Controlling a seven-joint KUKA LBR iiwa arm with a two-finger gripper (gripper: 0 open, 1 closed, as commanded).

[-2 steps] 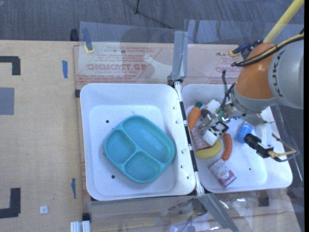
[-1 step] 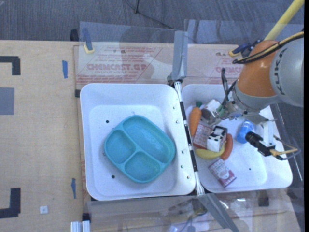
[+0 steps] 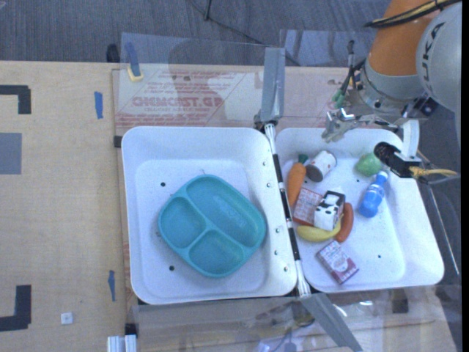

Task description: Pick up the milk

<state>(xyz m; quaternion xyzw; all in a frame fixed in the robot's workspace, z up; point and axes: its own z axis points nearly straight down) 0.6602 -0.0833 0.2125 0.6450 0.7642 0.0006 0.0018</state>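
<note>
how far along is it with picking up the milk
Nothing looks done yet: the small black-and-white cow-print milk carton lies in the right white bin, among the orange carrot, yellow banana and red sausage. In hand: the grey two-finger gripper hangs over the bin's far edge, apart from the carton. Left: reach, grasp, lift.

The bench (image 3: 58, 196) is pale wood, with black tape corners (image 3: 18, 97) and short blue tape strips (image 3: 98, 105) near its left edge. Two shallow white bins sit on it touching side by side, the left bin (image 3: 139, 152) around the middle and the right bin (image 3: 425, 255) toward the right edge. A printed cardboard sheet (image 3: 190, 97) lies flat along the far edge behind the left bin.
</note>
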